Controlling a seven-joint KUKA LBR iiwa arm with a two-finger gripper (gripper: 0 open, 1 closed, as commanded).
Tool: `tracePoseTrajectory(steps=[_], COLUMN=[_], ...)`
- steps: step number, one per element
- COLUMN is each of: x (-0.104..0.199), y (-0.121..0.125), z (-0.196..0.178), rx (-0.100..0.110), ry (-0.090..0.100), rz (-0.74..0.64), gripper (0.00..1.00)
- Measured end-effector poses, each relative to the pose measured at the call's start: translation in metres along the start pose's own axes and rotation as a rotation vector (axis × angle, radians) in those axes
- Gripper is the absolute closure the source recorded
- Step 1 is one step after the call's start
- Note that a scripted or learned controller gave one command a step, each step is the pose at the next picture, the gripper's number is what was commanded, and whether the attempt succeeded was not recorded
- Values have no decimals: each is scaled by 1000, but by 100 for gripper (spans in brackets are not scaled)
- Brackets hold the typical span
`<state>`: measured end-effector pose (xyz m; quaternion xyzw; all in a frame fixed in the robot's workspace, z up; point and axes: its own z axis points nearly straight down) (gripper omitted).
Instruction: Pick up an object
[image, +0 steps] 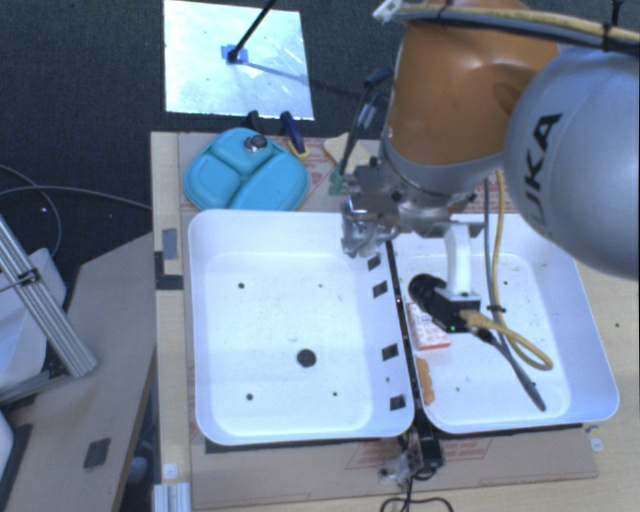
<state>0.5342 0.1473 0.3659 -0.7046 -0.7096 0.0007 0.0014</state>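
My gripper (358, 238) hangs over the far rim where the two white bins meet, under the grey and orange wrist. In the right bin (585, 330) a red and white packet (431, 332) lies near the divider. A thin orange stick (425, 381) is just in front of it. A long dark rod (522, 372) lies slanted toward the front right. In the left bin (215, 300) sits one small dark round piece (306, 357). The gripper is above and behind all of these, touching none that I can see.
A blue lidded container (247, 172) stands behind the left bin. A shiny sheet (235, 60) lies on the floor beyond it. Metal framing (40, 300) stands at the left. The arm's bulk covers the far part of the right bin.
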Motion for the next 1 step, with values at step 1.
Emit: tracePoseTrajectory(steps=[1], x=[-24], y=[-17], z=[-20], rx=[-6], ry=[0], rz=[8], gripper=[100])
